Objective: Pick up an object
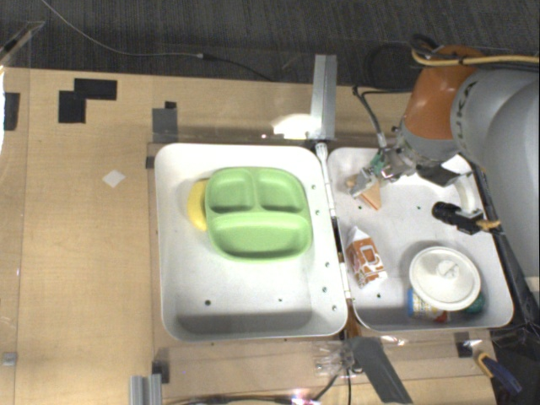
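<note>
— Pincer (380, 169): released or clenched?
— Cannot tell; too small and blurred from above. Poised over the far left corner of the right bin (413, 219), at the end of the grey arm with the orange band.
— Holding anything?
— Nothing seen gripped. Just beside, toward the front, a small tan wedge (369, 197): flat-sided, cardboard-like, lying on the bin floor. Touching or apart, cannot tell.
— Anything else in that bin?
— A crinkled packet (365, 261), brown and white, printed, close to the left wall. Near the front right, a round white lid (445, 275), smooth, with a small raised centre, resting on something blue and yellow (419, 304) peeping out at the front edge.
— And the left bin (245, 298)?
— A smooth green plastic plate (256, 212), rounded at the corners, split into three compartments: two small at the back, one wide at the front. A yellow curved thing (196, 205) tucked under the plate's left edge, mostly hidden. Both bins shallow, white, hard-walled, side by side on the pale wooden table (76, 251).
</note>
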`<state>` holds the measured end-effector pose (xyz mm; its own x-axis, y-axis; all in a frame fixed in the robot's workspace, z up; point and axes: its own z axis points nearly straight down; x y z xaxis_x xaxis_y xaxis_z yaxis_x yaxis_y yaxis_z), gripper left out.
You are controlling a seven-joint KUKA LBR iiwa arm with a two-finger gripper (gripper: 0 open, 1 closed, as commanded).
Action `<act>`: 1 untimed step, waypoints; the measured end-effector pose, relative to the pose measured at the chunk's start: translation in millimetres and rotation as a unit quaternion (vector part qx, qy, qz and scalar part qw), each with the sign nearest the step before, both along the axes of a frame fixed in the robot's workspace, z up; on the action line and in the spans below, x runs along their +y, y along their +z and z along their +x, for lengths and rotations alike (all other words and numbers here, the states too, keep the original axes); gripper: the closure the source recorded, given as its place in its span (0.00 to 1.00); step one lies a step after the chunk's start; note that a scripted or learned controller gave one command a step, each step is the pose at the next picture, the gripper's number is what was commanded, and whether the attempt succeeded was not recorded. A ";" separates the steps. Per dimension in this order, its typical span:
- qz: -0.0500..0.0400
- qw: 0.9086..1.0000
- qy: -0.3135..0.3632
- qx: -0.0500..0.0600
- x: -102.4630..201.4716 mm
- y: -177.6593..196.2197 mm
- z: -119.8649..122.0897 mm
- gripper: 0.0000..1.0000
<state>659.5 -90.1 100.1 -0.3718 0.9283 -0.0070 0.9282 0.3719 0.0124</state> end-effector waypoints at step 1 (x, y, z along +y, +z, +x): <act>0.000 0.998 0.068 0.006 -48.6 12.6 8.9 1.00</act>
